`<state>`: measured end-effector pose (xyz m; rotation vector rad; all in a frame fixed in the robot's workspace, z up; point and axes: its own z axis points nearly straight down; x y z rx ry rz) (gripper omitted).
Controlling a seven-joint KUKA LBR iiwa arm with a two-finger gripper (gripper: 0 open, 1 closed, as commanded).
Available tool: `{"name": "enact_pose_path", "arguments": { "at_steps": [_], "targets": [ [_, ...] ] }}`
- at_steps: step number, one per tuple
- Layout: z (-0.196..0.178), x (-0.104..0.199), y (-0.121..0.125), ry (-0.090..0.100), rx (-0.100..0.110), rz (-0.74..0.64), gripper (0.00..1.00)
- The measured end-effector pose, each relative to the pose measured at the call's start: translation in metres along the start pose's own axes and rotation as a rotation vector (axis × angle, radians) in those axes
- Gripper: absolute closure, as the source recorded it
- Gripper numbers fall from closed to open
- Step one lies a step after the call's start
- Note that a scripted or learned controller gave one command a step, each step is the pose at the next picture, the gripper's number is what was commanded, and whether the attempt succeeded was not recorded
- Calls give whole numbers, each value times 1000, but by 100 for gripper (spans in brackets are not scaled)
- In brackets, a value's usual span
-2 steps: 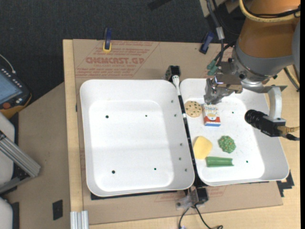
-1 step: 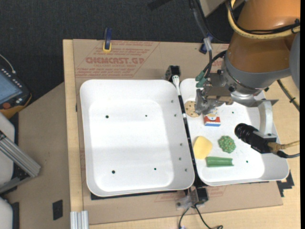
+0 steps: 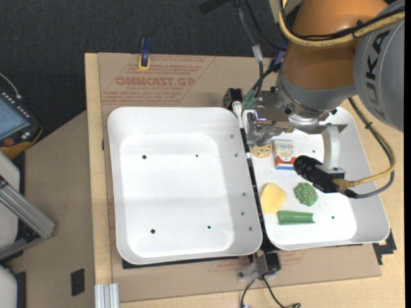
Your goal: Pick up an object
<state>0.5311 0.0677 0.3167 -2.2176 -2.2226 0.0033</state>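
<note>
Above the right shallow white plastic bin [image 3: 359, 226], I see the grey arm with its orange band [image 3: 334, 24] lowered over that bin's upper left corner. The gripper [image 3: 260, 133] sits just above a small round tan biscuit-like piece [image 3: 260, 151]; I cannot tell its state. Lower in that bin lie a red-and-white carton [image 3: 284, 154], a yellow wedge [image 3: 272, 198], a green stick [image 3: 296, 217] and a green knobbly ball [image 3: 306, 194]. I judge nothing lifted yet: grasp and raise remain.
</note>
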Motion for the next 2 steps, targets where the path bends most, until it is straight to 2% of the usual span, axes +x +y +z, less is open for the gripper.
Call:
{"name": "enact_pose_path", "arguments": {
  "at_steps": [1, 2],
  "targets": [
    [0, -122, -10, -4, -2, 16, 100],
    [-53, -72, -37, 1, -8, -2, 100]
  ]
}}
